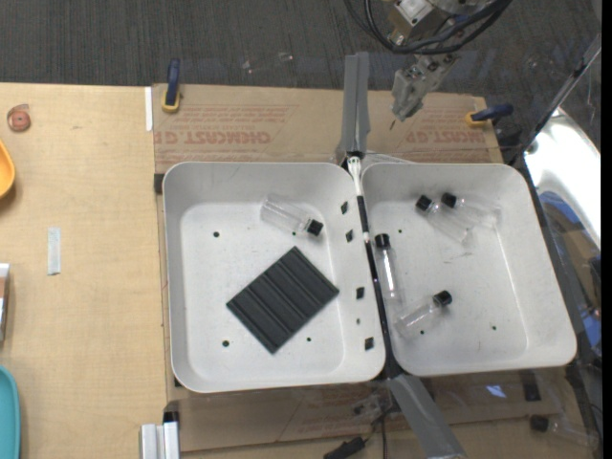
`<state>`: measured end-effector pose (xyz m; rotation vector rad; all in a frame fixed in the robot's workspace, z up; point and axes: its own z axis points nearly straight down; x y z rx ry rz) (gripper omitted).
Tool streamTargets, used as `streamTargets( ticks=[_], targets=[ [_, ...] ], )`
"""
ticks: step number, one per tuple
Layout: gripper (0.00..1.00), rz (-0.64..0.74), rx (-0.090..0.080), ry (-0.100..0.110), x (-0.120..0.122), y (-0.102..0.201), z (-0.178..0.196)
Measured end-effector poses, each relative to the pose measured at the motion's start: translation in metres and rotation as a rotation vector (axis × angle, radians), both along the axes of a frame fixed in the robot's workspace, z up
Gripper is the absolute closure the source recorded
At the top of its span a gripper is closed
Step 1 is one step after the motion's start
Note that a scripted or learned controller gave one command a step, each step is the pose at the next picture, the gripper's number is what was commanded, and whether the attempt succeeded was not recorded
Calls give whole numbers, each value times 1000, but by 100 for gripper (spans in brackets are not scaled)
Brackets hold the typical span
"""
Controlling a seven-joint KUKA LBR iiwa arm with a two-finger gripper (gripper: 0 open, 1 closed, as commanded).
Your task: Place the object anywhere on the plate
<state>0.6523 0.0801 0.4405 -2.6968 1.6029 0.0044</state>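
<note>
Gripper [405,101] raised above the far edge of the right bin [535,256], well apart from everything below; too small and blurred to tell how wide it stands or whether anything is in it. Clear vials with black caps scattered in that bin [435,204] [425,312], another vial [292,218] in the left bin [191,256] just beyond the dark ribbed plate [282,299].

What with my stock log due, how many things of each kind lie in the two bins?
Clear vials with black caps: 5
Black ribbed plate: 1
Total: 6
</note>
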Motion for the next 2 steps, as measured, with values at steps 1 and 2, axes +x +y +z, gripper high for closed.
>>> streamTargets(
  ticks=[1,2],
  targets=[
    [100,260,0,-1,8,10,0],
    [100,471,1,0,7,-53,-1]
  ],
)
